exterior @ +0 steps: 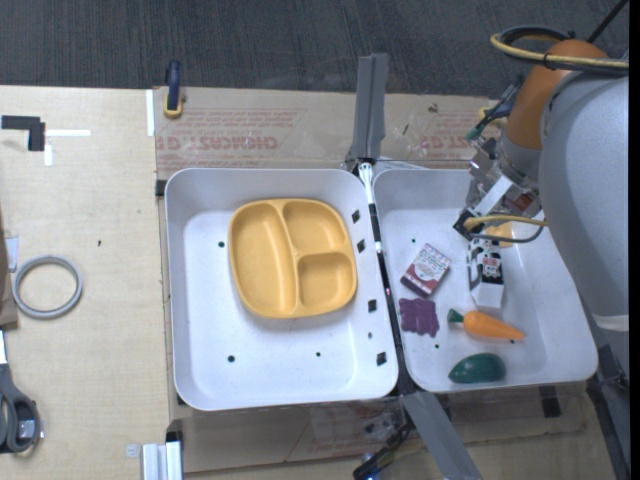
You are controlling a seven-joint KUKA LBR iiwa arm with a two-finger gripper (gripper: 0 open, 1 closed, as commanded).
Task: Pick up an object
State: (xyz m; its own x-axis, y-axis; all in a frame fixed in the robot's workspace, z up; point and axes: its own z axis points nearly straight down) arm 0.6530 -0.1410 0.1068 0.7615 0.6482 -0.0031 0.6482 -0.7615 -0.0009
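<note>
Four small things sit loose in the right bin (560, 363), all below or left of the gripper (487, 268), which hangs low over the bin's right half. Whether it's open, closed or gripping something I can't tell; the tip blurs into dark and white bits at this angle

Nearest candidate is the carrot (486, 325), just below the tip, lying on its side with the point away from the arm. Looks like a moulded plastic toy: light, stiff, smooth, probably slippery. It tapers, so a pinch near the point would likely squirt it out. I'd grab across the thick end near the green cap (455, 318)

Green lump (476, 369), further below near the front wall: rounded, glossy, domed. Likely light, but the curved skin gives poor bite, and the wall crowds one side

Small box (426, 269), left of the tip: printed card, flat faces, straight edges, lying tilted. Light, a bit crushable, easiest to clamp across its short sides

Purple piece (419, 315), below-left, just under the box: ragged outline, matte, looks flat and maybe soft. Low profile, hard to get under

My pick is the carrot or the box; both stand apart from their neighbours with room either side

Far left in the other bin (185, 268) lies a yellow divided plate (293, 257), three compartments, smooth hard plastic with rounded corners. Wide and shallow, rim grip only, not worth the reach

Bins are shallow glossy white trays with rounded walls, so anything nudged will probably slide
</note>
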